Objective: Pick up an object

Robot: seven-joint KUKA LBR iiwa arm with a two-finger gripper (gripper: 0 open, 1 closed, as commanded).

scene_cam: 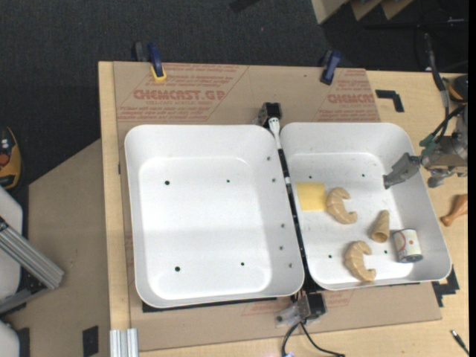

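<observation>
The right bin (357,141) holds several small things. A yellow block (310,196) lies near its left wall, with a tan croissant-shaped piece (342,205) touching it. A small tan cone (381,226) and a short white can with a red band (406,245) lie toward the right wall. A second tan croissant shape (359,261) rests near the front. My gripper (402,169) hangs over the bin's right side, above and to the right of these things and apart from all of them. Nothing shows in its grasp.
The left bin (201,143) stands beside the right one on a brown board held by two blue clamps (156,59) (330,67). The arm's wrist and cables (446,151) crowd the right rim. A small orange-tan object (453,214) lies outside that rim.
</observation>
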